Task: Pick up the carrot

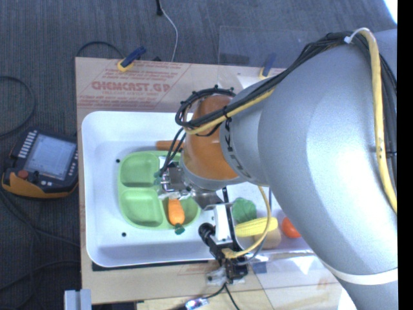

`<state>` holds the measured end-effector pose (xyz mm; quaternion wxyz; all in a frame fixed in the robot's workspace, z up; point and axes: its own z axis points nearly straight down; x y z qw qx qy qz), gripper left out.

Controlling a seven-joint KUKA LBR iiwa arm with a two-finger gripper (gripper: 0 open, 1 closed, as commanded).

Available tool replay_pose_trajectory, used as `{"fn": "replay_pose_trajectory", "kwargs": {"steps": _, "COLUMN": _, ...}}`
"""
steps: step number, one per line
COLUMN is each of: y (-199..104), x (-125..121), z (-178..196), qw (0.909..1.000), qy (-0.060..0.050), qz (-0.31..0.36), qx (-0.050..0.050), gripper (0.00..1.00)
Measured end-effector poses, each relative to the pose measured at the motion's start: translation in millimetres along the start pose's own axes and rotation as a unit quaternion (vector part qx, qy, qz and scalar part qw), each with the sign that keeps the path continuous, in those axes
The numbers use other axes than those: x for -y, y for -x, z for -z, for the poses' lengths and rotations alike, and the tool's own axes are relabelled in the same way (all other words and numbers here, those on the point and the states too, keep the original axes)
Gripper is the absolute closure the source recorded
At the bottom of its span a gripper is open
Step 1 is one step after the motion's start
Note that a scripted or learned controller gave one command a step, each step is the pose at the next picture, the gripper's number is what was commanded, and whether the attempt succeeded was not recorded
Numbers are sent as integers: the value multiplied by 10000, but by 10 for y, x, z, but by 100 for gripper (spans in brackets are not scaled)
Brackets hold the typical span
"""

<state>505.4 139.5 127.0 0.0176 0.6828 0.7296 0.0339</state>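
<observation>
Dark grey carpet floor (77, 18) all round, crossed by thin black cables (169, 24). Handheld control pad (42, 165) with screen lying on floor, left of table. Table (97, 92) topped with brown printed board, blue clamp (131, 57) at far edge.

White bin (97, 192) set on board, shallow, rounded corners. Inside, a green divided tray (141, 189) with several compartments, left of centre. Carrot (175, 212) lying at tray's right edge, orange body with green stub at near end, just below wrist of arm. Whether resting in a compartment or on the rim: cannot tell. Second orange piece (166, 145) partly showing at tray's far side, mostly hidden by arm. Right of carrot: green leafy item (244, 208), yellow corn cob (257, 225), small orange-red item (290, 228), all close together, partly hidden.

Arm (322, 154) reaching in from right, grey bulk covering much of right side, orange band (205, 147) above wrist, yellow cable along it. Pincer (173, 181) down over tray, just above carrot; open or clenched: cannot tell, hidden under wrist.
</observation>
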Motion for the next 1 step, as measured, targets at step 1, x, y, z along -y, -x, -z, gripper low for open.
{"fn": "replay_pose_trajectory", "kwargs": {"steps": 1, "y": -109, "x": 204, "z": 329, "qw": 9891, "qy": -384, "qz": -1411, "qx": 173, "gripper": 100}}
